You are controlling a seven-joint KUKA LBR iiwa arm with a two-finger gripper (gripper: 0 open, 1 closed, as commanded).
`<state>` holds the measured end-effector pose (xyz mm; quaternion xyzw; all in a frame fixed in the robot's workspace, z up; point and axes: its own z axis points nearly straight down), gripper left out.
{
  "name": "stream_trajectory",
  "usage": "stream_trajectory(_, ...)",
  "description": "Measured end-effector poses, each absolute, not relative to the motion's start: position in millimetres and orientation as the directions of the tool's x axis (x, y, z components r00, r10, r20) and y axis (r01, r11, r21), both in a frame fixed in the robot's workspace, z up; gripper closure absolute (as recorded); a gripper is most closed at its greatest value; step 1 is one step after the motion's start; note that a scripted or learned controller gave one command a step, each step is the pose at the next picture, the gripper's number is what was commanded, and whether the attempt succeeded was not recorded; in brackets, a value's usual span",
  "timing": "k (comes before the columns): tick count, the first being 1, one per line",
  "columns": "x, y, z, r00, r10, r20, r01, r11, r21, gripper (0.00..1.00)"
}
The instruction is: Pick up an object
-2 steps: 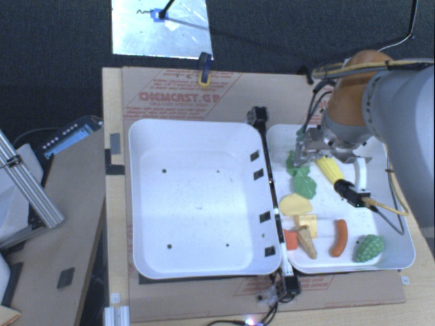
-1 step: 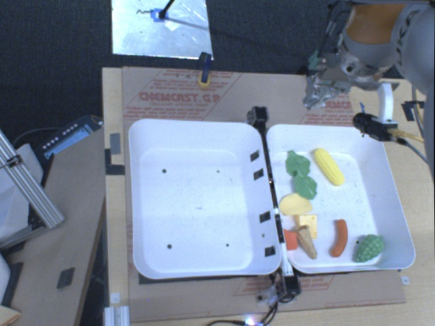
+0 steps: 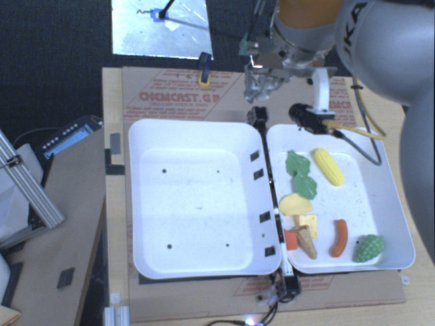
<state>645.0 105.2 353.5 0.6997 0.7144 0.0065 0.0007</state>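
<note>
Found the gripper (image 3: 259,95) hanging above the far edge of the tabletop (image 3: 170,90), just past the back rims of the two bins and roughly over the seam between them. Could not tell whether it stood wide or narrow: too small and cluttered with metal there to judge. Saw nothing held beneath it.

Looked outward from there and found every pickable thing toward the near side and to the right, inside the right bin (image 3: 399,231). Noted the closest ones as a green leaf (image 3: 296,163) and an ear of corn (image 3: 328,166), side by side near the bin's back half. Judged the corn's long axis to run slantwise, from the far left toward the near right, so a grip across its narrow width would call for a turned wrist. Found farther off a second leaf (image 3: 306,186), a pale yellow piece (image 3: 294,204), a sausage (image 3: 339,238) lying nearly front to back, and a bumpy green cluster (image 3: 368,248) at the near right corner.

Judged the coming move as a short reach toward the camera and rightward, then down. Saw the left bin (image 3: 197,202) as offering no target.
</note>
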Motion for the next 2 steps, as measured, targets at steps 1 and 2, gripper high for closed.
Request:
stream_trajectory(1,669.2,186.5,403.3,-0.012,1.000,0.005,1.000,0.012,0.010,1.00)
stream_trajectory(2,668.2,237.5,474.8,-0.009,1.000,0.004,1.000,0.009,0.009,1.00)
